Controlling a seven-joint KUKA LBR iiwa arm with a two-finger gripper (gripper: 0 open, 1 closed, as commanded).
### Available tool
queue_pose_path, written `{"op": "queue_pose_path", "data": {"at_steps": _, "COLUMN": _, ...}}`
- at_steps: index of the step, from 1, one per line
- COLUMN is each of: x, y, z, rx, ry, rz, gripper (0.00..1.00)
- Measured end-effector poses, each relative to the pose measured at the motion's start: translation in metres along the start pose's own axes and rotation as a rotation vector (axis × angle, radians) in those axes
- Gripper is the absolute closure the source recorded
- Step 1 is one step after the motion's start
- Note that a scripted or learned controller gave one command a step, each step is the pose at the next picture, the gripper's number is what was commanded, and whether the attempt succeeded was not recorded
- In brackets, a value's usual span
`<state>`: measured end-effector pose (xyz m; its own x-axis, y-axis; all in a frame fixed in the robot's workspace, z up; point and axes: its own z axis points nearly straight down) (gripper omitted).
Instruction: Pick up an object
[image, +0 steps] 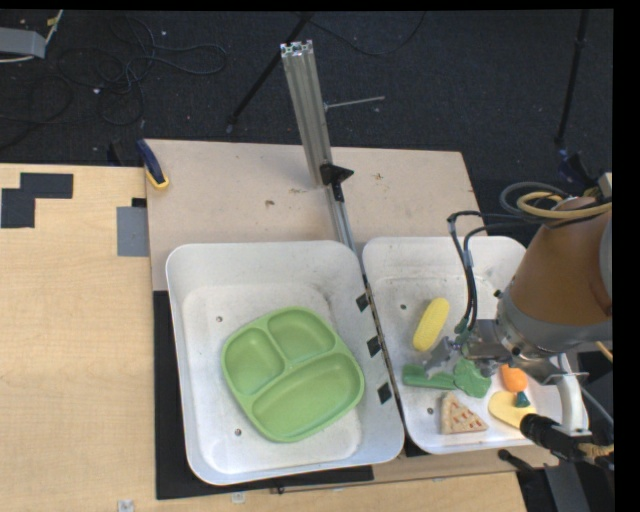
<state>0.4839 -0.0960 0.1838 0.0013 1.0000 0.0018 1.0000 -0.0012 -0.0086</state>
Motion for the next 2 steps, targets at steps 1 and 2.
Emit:
{"op": "queue_pose_path", "data": {"at_steps": 1, "x": 0.002, "y": 0.002, "z": 0.044, "rx": 0.000, "ry": 0.000, "rz": -0.001, "gripper": 0.00}}
{"op": "queue_pose_path", "data": {"at_steps": 2, "x": 0.002, "y": 0.004, "z": 0.093, "rx": -0.008, "ry": 0.001, "rz": 0.000, "gripper": 0.00}}
